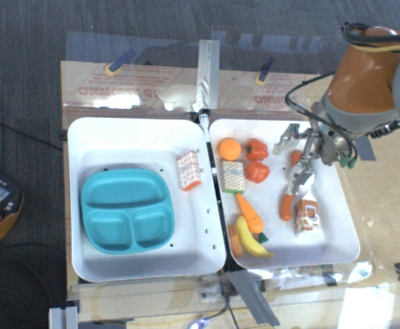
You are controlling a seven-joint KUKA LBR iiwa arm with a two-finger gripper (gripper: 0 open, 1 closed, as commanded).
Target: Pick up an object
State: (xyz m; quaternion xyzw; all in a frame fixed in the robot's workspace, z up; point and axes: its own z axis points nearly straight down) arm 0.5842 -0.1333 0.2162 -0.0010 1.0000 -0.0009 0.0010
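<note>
My gripper (294, 160) hangs over the upper right part of the right bin (344, 242), open, with its fingers (285, 140) spread wide. A small red-orange piece (295, 157) shows between them; whether they touch it I cannot tell. Below the gripper lie an orange sausage-like piece (285, 208) and a small brown-and-white carton (307, 216). At the bin's left side are an orange (230, 149), two red pieces (257, 162), a printed carton (232, 177), a carrot (250, 213) and a banana (251, 237).
The left bin (90, 139) holds a teal divided plate (127, 210) and a small carton (189, 170) near the divider. A metal post (207, 74) stands at the back between the bins. The arm's orange band (364, 74) is over the right bin's back right corner.
</note>
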